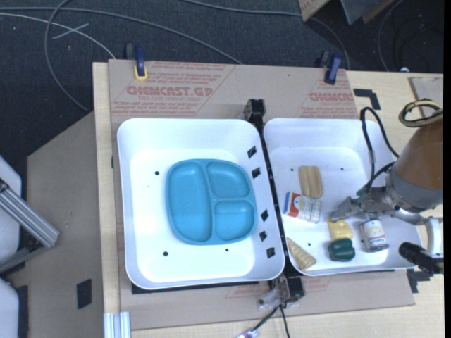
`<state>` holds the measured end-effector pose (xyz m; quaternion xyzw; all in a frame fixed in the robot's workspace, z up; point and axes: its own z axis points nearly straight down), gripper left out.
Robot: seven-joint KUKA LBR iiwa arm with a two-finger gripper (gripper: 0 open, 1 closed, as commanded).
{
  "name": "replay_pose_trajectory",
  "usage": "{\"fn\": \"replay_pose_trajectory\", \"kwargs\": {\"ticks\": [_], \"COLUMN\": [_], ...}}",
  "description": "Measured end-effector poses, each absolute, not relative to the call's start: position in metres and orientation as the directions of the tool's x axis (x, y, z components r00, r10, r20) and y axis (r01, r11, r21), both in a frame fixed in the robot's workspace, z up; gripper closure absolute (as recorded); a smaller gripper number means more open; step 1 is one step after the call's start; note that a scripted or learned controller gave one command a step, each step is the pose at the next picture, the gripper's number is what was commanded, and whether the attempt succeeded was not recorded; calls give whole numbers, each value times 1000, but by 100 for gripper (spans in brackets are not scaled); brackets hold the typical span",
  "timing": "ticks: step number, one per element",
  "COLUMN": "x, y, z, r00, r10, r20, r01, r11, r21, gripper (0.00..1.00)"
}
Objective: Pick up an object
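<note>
Low in the right bin [331,134], the claw [347,208] reaches in from the right; whether it is spread or pressed together cannot be told. Just below it lies a yellow block [339,229], with a dark green piece [342,250] under that. A small can [373,234] stands to its lower right. Left of it lie a red, white and blue packet [301,207] and a tan bread piece [310,182]. Far left, a blue divided plate [210,201] sits in the left bin [141,189].

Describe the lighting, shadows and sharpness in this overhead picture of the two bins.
Camera view: even, bright light; the white bins look nearly washed out; the blue plate casts almost no shadow; small items by the gripper look soft; the far floor is dark.
</note>
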<state>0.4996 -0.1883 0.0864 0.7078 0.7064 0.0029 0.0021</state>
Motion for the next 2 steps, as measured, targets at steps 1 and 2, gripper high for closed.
{"fn": "replay_pose_trajectory", "kwargs": {"ticks": [1, 2], "x": [500, 501], "y": [-188, -191], "z": [98, 142], "r00": [0, -1], "r10": [1000, 1000], "r20": [0, -2], "r01": [1000, 1000], "r11": [0, 1], "r21": [9, 4], "gripper": [100, 100]}}
